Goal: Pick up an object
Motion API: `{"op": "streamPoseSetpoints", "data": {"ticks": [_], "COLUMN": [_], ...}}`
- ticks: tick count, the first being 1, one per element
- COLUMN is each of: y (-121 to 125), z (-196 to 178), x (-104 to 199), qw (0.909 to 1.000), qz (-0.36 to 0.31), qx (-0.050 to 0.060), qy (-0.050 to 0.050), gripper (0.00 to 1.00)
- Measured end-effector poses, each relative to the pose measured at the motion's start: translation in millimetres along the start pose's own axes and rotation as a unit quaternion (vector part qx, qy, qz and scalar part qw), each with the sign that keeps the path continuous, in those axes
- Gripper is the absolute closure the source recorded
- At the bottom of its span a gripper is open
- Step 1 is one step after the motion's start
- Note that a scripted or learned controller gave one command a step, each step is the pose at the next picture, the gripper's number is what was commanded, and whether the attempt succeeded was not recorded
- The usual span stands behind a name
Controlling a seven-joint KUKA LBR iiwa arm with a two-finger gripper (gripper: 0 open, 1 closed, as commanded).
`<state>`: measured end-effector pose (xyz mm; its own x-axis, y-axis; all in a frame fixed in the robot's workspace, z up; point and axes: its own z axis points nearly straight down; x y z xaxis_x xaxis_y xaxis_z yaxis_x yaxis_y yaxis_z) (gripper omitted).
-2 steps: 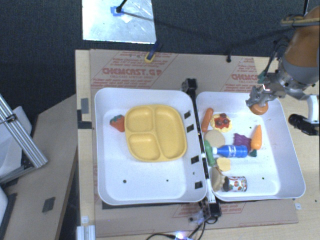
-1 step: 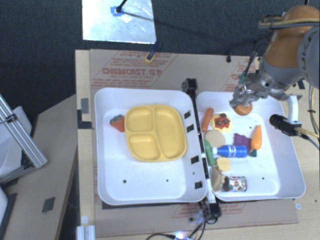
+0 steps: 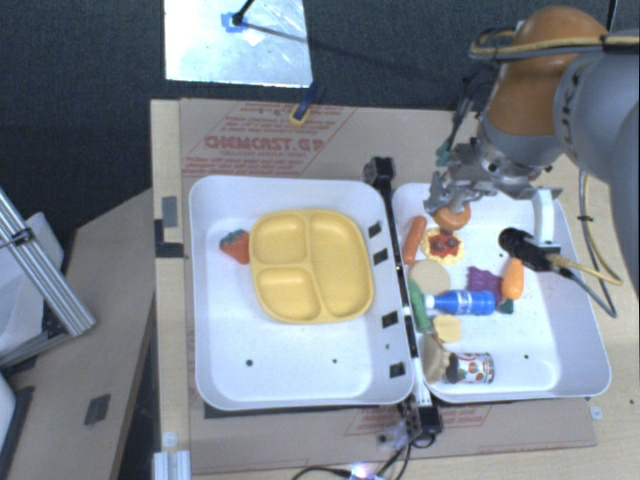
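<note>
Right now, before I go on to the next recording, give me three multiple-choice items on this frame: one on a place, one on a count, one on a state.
1. Where does the yellow plate lie?
A. in the left bin
B. in the right bin
C. on the bare bench

2. How many compartments does the yellow plate have?
A. one
B. three
C. five

3. How does the blue bottle stand?
A. upright
B. lying on its side
C. hanging from the gripper

Answers:
1. A: the plate rests inside the left bin, beside a small strawberry toy.
2. B: ridges split it into two upper sections and one lower.
3. B: its length runs flat across the floor of the right bin, while the gripper is above an orange toy farther back.
</note>
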<state>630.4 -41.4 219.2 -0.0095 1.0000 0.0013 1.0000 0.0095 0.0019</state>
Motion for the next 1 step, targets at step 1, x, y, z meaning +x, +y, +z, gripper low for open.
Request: {"op": "streamPoseSetpoints", "data": {"ticks": [1], "y": [18.7], "z": [-12.4], "x": [47.4], "qw": [1.0], "qz": [0.0], "qx": [-0.001], "qy": [0.0], "gripper": [1.0]}}
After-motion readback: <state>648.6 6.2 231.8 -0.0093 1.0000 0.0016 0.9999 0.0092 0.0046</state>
